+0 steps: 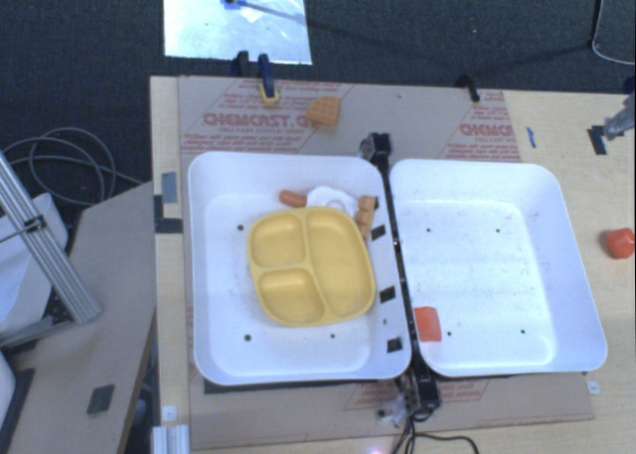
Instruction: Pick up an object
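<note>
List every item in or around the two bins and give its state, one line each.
yellow divided plate: lying flat, right way up, in the left bin, compartments bare.
orange sausage: lying in the left bin behind the plate.
white piece: flat, partly hidden by the plate.
tan piece: by the left bin's right wall.
red block: in the right bin, near-left corner.
waffle-like piece: on the bench behind the bins.

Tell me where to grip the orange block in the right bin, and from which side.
Probably from straight above, fingers across the orange block front to back. It lies close against the left wall of the right bin, near the front corner, so a left-right pinch would likely foul that wall. Its front, back and right sides look free.
</note>
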### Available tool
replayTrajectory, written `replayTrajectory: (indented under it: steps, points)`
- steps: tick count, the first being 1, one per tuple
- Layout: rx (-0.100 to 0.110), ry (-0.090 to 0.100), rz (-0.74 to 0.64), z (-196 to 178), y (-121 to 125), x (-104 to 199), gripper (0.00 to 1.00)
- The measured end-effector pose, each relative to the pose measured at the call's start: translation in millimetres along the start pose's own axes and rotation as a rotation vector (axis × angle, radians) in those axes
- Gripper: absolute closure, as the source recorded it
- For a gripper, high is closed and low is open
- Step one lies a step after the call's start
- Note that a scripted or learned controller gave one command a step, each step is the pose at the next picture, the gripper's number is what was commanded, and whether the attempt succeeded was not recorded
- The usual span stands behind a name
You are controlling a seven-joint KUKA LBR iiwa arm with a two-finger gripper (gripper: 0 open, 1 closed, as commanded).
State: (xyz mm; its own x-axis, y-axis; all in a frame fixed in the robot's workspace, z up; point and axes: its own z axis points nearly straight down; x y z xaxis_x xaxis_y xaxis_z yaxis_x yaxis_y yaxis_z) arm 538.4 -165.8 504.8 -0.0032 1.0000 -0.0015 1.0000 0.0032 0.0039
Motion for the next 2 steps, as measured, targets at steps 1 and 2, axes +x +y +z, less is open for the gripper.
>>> replayTrajectory:
  steps: [1,2]
  points:
    - [0.0,0.0,0.0,0.0,0.0,0.0,0.0]
    - [0.0,0.0,0.0,0.0,0.0,0.0,0.0]
